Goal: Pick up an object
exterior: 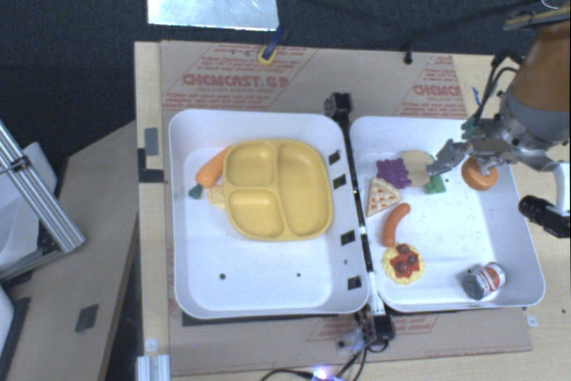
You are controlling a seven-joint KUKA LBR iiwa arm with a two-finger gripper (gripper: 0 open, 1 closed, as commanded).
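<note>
Over the right bin (522, 219), your gripper (466, 158) is hovering, fingers spread and holding nothing, beside the green block (435, 185); you're wanting a centred, straight descent before closing.

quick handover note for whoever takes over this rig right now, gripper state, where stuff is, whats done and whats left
Gripper: over the right bin, upper part, above a small green piece; nothing seen between its fingers.
Right bin: purple grapes, pizza slice, sausage, small pizza, can, orange round piece.
Left bin: yellow divided plate, carrot beside it.
Done: nothing lifted.
Left: grasp one object and raise it.
</note>
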